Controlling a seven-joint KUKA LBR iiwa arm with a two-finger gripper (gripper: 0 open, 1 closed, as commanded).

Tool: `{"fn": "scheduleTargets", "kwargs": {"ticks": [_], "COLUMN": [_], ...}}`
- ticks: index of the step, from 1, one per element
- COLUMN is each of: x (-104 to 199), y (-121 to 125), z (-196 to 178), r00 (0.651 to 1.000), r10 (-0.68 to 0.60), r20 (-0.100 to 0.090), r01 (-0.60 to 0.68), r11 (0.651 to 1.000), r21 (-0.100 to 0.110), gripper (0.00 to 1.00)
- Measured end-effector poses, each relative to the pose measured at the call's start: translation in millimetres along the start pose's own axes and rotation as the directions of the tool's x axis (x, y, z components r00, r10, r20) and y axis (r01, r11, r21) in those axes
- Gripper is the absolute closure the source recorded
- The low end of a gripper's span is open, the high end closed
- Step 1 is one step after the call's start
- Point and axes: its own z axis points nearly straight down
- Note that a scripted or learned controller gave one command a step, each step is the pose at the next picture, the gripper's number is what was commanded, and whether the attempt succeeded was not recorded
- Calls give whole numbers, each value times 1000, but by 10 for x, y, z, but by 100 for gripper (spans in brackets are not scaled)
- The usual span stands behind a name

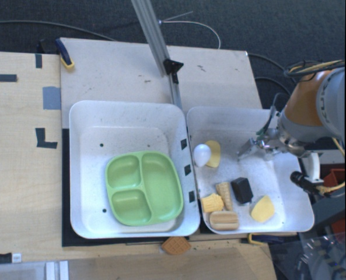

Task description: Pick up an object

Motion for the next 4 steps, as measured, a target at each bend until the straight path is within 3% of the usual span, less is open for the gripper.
{"fn": "scheduleTargets", "kwargs": {"ticks": [1, 3, 4], "x": [16, 64, 36], "y": [-23, -128, -52], "z": [-84, -1013, -1461], "r00": [1000, 1000, 1000], "r10": [0, 1, 0], "r20": [-4, -4, -3], "r01": [0, -1, 0], "r11": [1000, 1000, 1000], "r21": [8, 6, 2], "gripper": [100, 100, 100]}}
